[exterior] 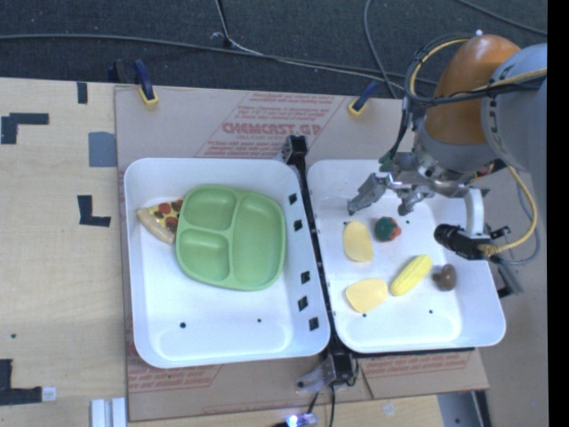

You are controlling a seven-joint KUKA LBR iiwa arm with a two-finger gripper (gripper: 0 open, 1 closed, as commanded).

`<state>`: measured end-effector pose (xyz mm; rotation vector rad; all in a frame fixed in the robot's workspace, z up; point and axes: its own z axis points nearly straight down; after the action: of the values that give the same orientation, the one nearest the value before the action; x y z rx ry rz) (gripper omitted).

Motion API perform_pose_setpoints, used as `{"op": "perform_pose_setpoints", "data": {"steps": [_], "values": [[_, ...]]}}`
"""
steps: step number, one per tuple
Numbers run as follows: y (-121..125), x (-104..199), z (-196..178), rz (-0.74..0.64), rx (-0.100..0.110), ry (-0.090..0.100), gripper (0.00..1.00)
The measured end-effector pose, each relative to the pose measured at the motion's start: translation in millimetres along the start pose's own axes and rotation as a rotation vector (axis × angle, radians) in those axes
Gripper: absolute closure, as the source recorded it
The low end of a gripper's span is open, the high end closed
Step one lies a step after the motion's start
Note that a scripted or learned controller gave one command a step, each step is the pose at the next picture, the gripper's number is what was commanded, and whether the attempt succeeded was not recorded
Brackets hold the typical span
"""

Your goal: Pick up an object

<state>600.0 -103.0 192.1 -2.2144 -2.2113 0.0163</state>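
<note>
Camera view: the claw [384, 198] is seen spread, nothing pinched, just above the small green-and-red ball [386, 229] in the right bin [480, 327]. It would best be lowered straight over that ball. Beside the ball lie two pale yellow pieces, a corn cob [411, 274] and a brown piece. The left bin [147, 327] holds a green plate [231, 237] and a pizza slice [160, 219]

The right bin [462, 323] serves as landmark: the left bin [151, 327] sits just beside it on its left, holding a divided plate [231, 237] with a pizza slice [160, 219] tucked at the plate's left edge. Inside the right bin lie a small round fruit [386, 229] toward the back, a pear-shaped piece [357, 241] left of it, a corn cob [411, 274] and a flat wedge [366, 295] nearer the front, and a small ball [444, 277] right of the cob. The gripper [387, 201] hangs over the bin's back part, just behind the round fruit.
</note>
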Motion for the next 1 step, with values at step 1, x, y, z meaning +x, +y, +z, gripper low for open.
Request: {"op": "perform_pose_setpoints", "data": {"steps": [1], "values": [[3.0, 0.2, -8.5, -0.003, -0.014, -0.001, 0.00]]}}
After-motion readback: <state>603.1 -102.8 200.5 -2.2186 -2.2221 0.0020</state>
